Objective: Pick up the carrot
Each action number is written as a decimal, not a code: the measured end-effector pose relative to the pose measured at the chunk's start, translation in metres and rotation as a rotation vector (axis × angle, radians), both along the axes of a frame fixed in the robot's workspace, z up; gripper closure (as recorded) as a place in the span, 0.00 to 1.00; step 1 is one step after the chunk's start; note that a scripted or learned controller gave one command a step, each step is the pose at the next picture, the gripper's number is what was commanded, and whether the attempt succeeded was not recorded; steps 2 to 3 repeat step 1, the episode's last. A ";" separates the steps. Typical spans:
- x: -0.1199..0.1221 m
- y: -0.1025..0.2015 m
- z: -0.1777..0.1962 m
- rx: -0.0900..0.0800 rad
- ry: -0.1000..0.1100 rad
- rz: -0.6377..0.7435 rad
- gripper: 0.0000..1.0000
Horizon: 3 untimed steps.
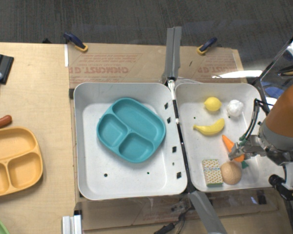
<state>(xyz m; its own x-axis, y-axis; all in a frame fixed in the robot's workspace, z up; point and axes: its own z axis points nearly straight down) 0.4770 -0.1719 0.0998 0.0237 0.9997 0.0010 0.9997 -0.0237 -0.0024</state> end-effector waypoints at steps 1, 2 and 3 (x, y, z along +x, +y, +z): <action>0.032 0.070 0.108 -0.002 -0.002 0.185 1.00; 0.032 0.070 0.108 -0.002 -0.002 0.185 1.00; 0.032 0.070 0.108 -0.002 -0.002 0.185 1.00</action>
